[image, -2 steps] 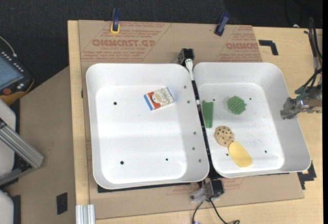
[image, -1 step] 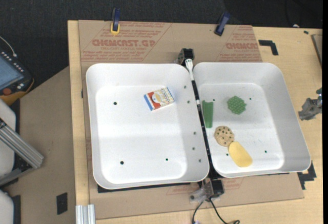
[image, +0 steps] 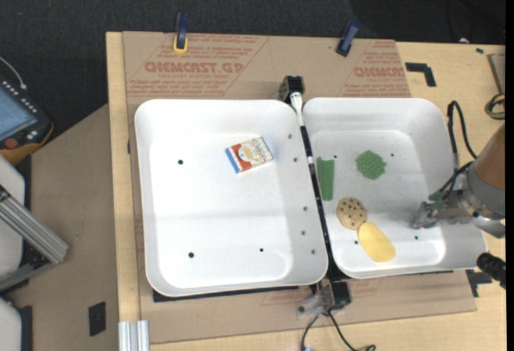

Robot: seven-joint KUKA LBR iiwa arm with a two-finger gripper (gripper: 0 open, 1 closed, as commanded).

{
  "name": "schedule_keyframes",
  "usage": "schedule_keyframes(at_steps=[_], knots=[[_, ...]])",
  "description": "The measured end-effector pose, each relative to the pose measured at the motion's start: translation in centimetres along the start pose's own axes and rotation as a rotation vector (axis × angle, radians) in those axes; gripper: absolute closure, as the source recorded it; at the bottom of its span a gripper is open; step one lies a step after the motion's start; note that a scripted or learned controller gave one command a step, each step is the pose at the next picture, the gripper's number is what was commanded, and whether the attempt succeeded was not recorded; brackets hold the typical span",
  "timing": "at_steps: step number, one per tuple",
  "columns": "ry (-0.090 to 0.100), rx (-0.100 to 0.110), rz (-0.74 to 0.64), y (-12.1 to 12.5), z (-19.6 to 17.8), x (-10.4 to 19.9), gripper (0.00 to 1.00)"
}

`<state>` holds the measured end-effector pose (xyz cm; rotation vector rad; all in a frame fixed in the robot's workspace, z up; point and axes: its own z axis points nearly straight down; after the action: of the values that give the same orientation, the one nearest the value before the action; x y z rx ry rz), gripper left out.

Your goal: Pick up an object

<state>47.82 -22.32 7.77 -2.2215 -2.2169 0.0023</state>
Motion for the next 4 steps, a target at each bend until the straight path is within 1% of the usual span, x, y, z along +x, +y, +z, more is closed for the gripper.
schedule_keyframes(at_steps=[1,2,3,4], knots=[[-0.007,-0.023,-0.012,9.2,-16.6,4.7,1.0],[0.0,0.0,0.0,4.4,-12.5,-0.1,1.0],[-0.007,-0.015,-0.001,0.0,-25.1,-0.2,1.0],[-0.004,-0.008,-0.003,0.1,-27.3,-0.1,1.0]])
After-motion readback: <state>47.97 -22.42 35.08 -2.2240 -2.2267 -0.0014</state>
